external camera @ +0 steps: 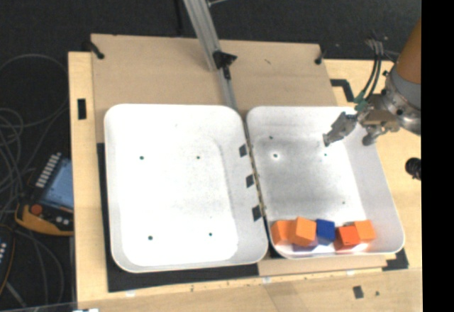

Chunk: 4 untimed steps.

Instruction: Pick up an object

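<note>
Along the near edge of the right bin [298, 162] lies a row of small blocks. From the left come an orange block [283, 231], a second orange block [306, 230], a blue block [325, 229] and two more orange blocks [347, 236] [364, 230]. My gripper [352, 136] hovers over the bin's far right corner, well apart from the row. Its fingers are spread open with nothing between them.
The left bin [177, 183] adjoins the right one, with small clips along the shared rim. A metal rail [202, 16] slants up from the bins' far junction. Cables and a handheld pendant [50, 193] lie off the bench at the left.
</note>
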{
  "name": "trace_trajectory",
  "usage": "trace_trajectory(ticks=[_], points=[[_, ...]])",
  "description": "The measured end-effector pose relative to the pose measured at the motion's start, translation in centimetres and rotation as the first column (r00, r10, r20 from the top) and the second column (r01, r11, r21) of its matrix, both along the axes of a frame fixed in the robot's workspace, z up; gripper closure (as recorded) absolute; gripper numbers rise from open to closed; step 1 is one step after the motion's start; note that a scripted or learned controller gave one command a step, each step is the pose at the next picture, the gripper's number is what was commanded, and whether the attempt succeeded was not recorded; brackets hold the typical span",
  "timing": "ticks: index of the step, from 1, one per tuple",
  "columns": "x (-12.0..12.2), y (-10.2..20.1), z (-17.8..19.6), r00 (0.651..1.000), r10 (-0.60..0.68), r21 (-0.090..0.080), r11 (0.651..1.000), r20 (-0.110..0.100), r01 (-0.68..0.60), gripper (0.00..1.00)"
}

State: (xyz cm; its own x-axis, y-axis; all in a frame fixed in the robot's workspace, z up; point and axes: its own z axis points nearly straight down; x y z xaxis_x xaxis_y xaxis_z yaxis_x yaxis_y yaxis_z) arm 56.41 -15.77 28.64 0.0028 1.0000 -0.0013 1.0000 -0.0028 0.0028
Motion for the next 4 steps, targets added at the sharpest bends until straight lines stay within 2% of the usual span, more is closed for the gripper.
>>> trace_trajectory(ticks=[1,2,3,4], points=[[-3.5,-4.4,1.6,1.000,-0.001,-0.002,1.000,-0.001,0.001,0.00],[-3.0,1.2,-8.2,1.000,0.008,0.004,1.000,-0.008,-0.008,0.00],[-7.6,7.2,-14.9,1.000,0.009,0.005,1.000,-0.012,-0.009,0.00],[-8.0,2.0,-19.0,1.000,-0.001,0.000,1.000,-0.002,0.001,0.00]])
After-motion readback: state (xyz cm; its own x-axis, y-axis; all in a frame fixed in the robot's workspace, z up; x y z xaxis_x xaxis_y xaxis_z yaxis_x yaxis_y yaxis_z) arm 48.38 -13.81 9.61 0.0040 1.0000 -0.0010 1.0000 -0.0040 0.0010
